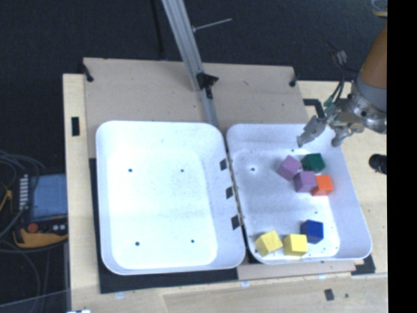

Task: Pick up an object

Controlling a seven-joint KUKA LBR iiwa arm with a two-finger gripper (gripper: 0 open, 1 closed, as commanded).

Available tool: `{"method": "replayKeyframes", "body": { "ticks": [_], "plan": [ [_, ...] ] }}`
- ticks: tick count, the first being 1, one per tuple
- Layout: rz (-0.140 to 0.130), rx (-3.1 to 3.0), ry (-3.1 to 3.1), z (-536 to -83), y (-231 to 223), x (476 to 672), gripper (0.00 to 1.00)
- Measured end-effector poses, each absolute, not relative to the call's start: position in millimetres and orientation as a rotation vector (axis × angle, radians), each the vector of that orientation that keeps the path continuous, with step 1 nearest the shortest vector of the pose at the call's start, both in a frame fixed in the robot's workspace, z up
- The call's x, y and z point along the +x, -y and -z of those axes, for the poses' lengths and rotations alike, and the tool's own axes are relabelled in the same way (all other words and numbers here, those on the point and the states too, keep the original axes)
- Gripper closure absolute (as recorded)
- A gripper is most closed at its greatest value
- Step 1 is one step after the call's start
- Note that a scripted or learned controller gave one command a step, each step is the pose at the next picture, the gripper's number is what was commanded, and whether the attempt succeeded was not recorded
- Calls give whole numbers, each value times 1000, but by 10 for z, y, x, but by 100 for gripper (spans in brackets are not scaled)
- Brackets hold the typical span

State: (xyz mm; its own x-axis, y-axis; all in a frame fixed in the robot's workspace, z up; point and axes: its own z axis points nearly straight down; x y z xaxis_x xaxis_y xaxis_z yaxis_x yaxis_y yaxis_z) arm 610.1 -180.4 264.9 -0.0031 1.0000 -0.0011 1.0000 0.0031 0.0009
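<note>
i see two yellow blocks point(281, 243) at the near edge of the right bin point(348, 201), with a blue block point(313, 230) just beside them. farther back sit an orange block point(322, 185), two purple blocks point(298, 173) and a green block point(313, 162), bunched close. my claw point(323, 133) hangs just past them, over the bin's far side, its two fingers spread apart, pinching nothing.

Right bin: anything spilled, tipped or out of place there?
Nothing stands out. All seven blocks lie inside the right bin: a cluster near the gripper, and the blue block and two yellow ones by the near rim.
</note>
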Motion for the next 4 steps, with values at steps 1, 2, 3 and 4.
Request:
{"method": "replayKeyframes", "body": {
  "ticks": [1, 2, 3, 4],
  "plan": [
    [1, 2216, -2225, -2650, 1804, 6101, 0],
    [5, 2219, -2228, -2059, 1726, 6093, 0],
    [6, 2223, -2224, -1427, 1751, 6068, 0],
    [-1, 2218, -2217, -970, 1761, 6080, 0]
  ]
}}
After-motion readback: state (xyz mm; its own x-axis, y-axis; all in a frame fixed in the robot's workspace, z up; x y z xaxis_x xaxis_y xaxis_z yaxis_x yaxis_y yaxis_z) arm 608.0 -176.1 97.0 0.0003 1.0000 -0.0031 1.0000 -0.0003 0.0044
